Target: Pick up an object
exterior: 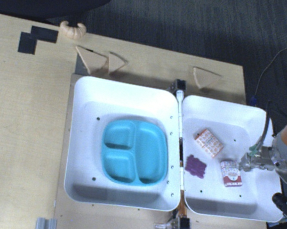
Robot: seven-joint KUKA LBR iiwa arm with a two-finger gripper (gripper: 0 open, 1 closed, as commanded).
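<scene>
Three small things lay in the right bin (210, 203): a checked box (208, 142), a purple piece (196, 166) and a red-and-white packet (231, 173). The gripper (248, 161) hung just beside the packet's top right corner. I could not tell its grip. It should have centred over the packet, then gone straight down.

blue tray (135, 150), left bin (88, 102), red carton (231, 173)

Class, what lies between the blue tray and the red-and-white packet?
In the camera view, the purple piece lies between the blue tray and the red-and-white packet.
</scene>
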